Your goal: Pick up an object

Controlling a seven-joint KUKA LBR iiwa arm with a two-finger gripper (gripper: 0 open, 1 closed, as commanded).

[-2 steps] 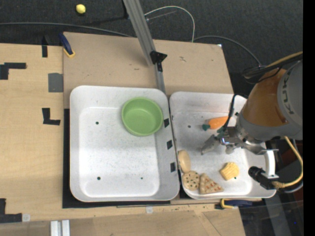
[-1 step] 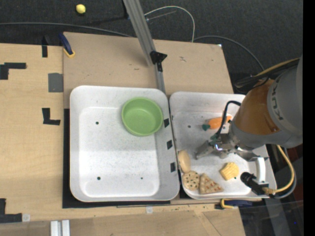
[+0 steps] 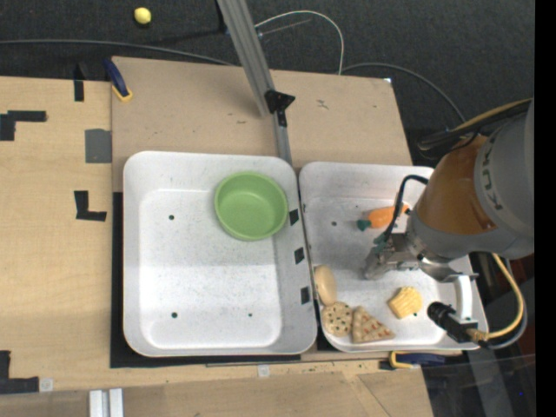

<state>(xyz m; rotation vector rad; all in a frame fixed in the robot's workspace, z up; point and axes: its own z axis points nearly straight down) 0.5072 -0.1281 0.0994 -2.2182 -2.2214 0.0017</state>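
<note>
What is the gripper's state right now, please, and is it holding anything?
Gripper: low over the right bin, between the toy carrot and the yellow piece; open or closed cannot be told, and nothing is seen held.

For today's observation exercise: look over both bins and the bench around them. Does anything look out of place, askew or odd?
One thing stands out: a small yellow ball lies on the dark floor beyond the bench, away from both bins. Inside, things look orderly: the green bowl sits upright in the left bin, and the toy foods lie in the right bin near the gripper.
</note>
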